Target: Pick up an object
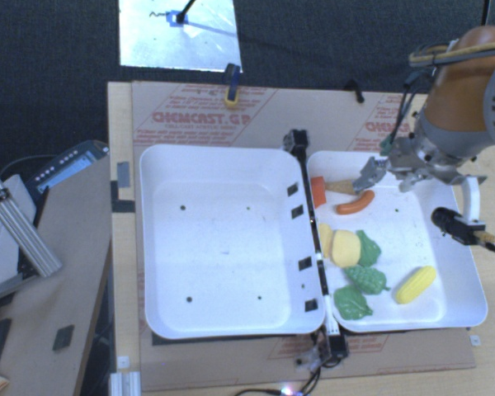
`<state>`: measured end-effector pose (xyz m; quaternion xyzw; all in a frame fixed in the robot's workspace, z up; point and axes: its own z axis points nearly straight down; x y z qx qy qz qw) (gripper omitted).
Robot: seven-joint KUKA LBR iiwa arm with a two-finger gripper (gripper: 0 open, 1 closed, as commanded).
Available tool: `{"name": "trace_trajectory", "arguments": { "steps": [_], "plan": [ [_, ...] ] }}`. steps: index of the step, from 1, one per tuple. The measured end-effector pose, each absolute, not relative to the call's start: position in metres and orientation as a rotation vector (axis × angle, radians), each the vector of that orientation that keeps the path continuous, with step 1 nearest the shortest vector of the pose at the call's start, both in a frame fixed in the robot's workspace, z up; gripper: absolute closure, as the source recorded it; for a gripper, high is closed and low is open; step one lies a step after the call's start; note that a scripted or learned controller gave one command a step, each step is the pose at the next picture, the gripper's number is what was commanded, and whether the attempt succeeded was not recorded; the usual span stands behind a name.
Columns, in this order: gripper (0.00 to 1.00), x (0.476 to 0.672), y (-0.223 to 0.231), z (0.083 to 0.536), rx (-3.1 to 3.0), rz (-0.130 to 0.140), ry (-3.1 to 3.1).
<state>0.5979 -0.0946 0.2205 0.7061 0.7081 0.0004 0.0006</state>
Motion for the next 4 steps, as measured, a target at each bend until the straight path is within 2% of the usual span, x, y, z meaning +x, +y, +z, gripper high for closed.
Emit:
{"name": "trace_trajectory", "arguments": {
  "steps": [1, 2, 3, 4],
  "plan": [
    [0.00, 0.616, -0.130, 0.112, 2.223, -0.005, 2.223],
    [0.00, 0.673, -0.094, 0.087, 2.204, 0.006, 2.222],
    [1.00, 0.667, -0.095, 0.096, 2.221, -0.013, 2.234],
    [1.00, 0.668, -0.095, 0.108, 2.219, -0.015, 2.238]
  ]
}}
